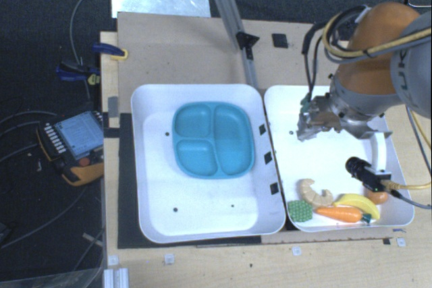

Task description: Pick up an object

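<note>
Two white bins sit side by side on worktop; left bin (pixel 152 212) has a blue divided plate (pixel 213 139). Claw (pixel 308 126) hangs over right bin (pixel 287 165) w/ nothing between fingers, open/shut can't tell. Carrot (pixel 339 214), banana (pixel 359 202), beige piece (pixel 314 193) & green piece (pixel 301 211) cluster at bin's near edge, apart from claw.

Arm (pixel 378 71), right of frame: grey casing with a broad, rounded orange band above the wrist. Yellow and black cables loop over the band at upper right. Gripper (pixel 312 123) assembly at centre right: dark grey metal, blurred. A thin black cable runs down to it.
</note>
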Controlling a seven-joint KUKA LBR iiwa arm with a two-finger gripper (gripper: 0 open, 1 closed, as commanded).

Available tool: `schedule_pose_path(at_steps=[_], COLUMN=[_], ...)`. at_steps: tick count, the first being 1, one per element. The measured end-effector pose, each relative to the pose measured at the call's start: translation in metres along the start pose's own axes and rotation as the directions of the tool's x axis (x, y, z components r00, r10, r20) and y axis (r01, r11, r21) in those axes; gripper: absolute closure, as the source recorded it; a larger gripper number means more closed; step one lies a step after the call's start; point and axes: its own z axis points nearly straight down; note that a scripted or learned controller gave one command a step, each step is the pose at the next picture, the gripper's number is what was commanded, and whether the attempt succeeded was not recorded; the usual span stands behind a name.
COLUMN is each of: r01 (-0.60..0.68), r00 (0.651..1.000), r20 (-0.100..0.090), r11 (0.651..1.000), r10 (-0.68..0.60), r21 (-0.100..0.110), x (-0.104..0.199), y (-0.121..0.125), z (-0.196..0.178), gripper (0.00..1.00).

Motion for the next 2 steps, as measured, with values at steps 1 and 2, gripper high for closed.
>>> schedule_pose_path(at_steps=[1, 2], r01=[0.0, 0.002], r00=[1.0, 1.0], r20=[0.0, -0.001], r11=[1.0, 1.0], r10=[0.0, -0.002], r21=[0.001, -0.001], x=[0.049, 0.113], y=[0.0, 0.001], z=[0.012, 0.013], gripper=[1.0, 1.0])
